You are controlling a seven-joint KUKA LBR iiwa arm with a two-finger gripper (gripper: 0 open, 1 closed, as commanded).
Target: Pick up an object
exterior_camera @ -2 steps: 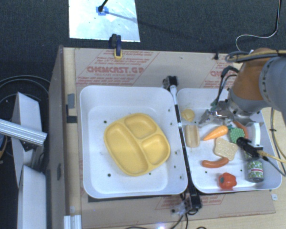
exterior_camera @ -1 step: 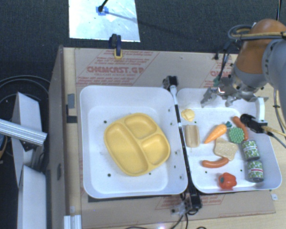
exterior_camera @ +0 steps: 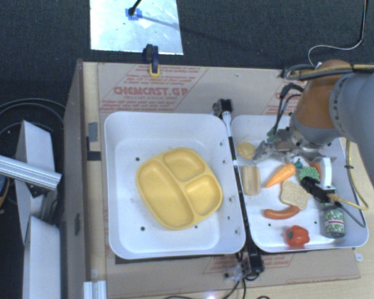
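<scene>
Nearest the camera, at the front of the right-hand shallow white bin (exterior_camera: pixel 361 232), lie one round red plastic tomato (exterior_camera: pixel 297 235) and one small dark tin can with a grey top (exterior_camera: pixel 334 222). Just behind them is one reddish-orange sausage shape (exterior_camera: pixel 281 213), lying roughly left to right with a slight curve. Further in comes one tan slice of toy bread (exterior_camera: pixel 294 194), one pale beige oblong block (exterior_camera: pixel 250 180) close to the divider between the bins, and one orange plastic carrot (exterior_camera: pixel 280 175). One small green piece (exterior_camera: pixel 309 172) lies by the carrot's thick end; what it is cannot be made out.

The carrot looks the likeliest target. Its long axis runs on a slant, thin end low and left, thick end up and right, and that thick end sits just below the metal two-finger gripper (exterior_camera: pixel 269 148). The gripper hangs over the far half of the right bin, with the grey arm and its orange band (exterior_camera: pixel 318 104) coming in from the right. Whether the gripper is spread or closed cannot be told, and nothing is visibly held. One small pale yellow lump (exterior_camera: pixel 245 149) lies just to the gripper's left, about as near as the carrot.

The left-hand white bin (exterior_camera: pixel 121 136) holds one yellow three-compartment plastic tray (exterior_camera: pixel 178 187), well apart from the gripper. Both bins rest on the bench's cardboard sheet (exterior_camera: pixel 174 86).
</scene>
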